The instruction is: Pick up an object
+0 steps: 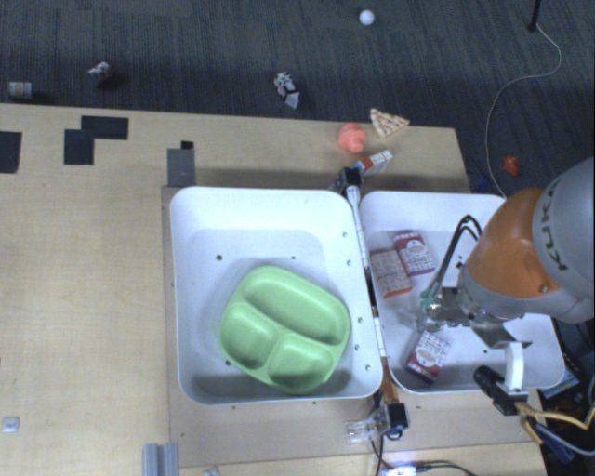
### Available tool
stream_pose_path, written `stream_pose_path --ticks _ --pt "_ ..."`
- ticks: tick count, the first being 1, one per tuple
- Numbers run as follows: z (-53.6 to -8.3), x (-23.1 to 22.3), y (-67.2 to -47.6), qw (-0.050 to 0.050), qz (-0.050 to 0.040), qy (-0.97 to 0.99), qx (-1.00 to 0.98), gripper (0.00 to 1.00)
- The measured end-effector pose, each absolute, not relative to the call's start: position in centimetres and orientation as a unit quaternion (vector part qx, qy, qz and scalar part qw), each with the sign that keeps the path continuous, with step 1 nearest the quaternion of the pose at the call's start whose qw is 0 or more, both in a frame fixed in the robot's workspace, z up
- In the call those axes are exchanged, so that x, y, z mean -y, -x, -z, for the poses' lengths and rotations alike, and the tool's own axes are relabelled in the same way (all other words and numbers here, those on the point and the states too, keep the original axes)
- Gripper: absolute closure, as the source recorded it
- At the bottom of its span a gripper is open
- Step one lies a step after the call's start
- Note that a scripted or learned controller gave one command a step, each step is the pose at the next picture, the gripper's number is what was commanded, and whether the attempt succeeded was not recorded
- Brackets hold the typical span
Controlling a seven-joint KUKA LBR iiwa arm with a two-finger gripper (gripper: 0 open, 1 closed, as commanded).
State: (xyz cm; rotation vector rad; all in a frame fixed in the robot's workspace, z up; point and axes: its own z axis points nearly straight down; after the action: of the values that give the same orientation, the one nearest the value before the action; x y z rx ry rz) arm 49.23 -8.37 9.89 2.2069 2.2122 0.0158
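Grey arm with orange band at right of frame, gripper (435, 314) low in right white bin (548, 367), grip impossible to tell, above small red-and-white packet (429, 355), green divided plastic tray (284, 327) in left white bin (200, 270)

a pink ball (351, 138) is sitting on the worktop (84, 279) behind the bins, just beside a pale wedge-shaped item (389, 122). a small red-and-white tube (376, 163) is lying near them. on the dark floor (232, 46), a white ball (366, 17) and small scraps (287, 88) are lying scattered.
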Motion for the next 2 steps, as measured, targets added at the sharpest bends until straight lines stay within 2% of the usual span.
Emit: stream_pose_path --ticks 1,2 --pt "-8.8 10.3 -56.4 0.005 -0.0032 -0.705 -0.709 1.00" --pt "-15.5 17.1 -65.1 0.004 -0.0019 -0.705 -0.709 1.00"
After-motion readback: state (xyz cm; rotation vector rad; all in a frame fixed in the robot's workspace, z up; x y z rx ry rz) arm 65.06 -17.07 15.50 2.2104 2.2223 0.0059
